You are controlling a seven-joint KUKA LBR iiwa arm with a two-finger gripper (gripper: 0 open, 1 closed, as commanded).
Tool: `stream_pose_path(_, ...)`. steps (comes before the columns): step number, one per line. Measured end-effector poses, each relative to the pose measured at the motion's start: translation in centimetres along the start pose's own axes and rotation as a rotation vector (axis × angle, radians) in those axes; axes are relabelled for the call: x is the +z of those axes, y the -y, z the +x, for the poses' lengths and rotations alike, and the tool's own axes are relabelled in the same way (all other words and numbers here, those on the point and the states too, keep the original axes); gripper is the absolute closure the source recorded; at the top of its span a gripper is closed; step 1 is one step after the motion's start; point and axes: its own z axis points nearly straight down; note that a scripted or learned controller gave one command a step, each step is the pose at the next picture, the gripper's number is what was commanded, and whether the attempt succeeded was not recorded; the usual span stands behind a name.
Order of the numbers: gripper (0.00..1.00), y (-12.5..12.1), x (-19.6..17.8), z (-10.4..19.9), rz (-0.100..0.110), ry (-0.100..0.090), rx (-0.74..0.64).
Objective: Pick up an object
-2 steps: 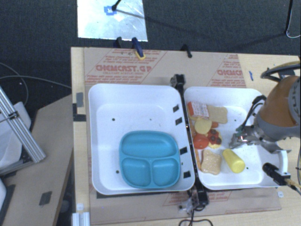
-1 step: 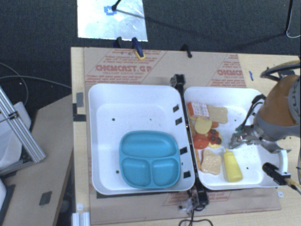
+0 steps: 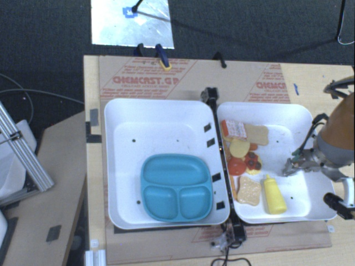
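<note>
Currently, right bin point(image 3: 299, 121): yellow bottle point(image 3: 273, 195), toast slice point(image 3: 249, 190), tomato point(image 3: 237, 165) and other toy foods, clustered at its left side. Gripper point(image 3: 290, 166) just right of them, grip state indeterminable. Left bin point(image 3: 119, 115): blue divided plate point(image 3: 176, 187).

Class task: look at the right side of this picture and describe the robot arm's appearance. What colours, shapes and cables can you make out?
The arm is a rounded, bulky grey body with an orange-brown band across its upper part. Thin black cables loop beside it, toward the left. At its end sits the tool, a small metallic grey assembly with dark parts, too blurred to show finer detail. A black fitting sticks out below the arm.
</note>
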Motion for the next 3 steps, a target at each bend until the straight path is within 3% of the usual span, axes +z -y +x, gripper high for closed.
stream_pose_path(2,1.0,-6.7,-0.1,0.3,-0.004,0.0,-0.007)
stream_pose_path(3,1.0,-6.6,-1.1,0.2,-0.004,0.001,-0.011)
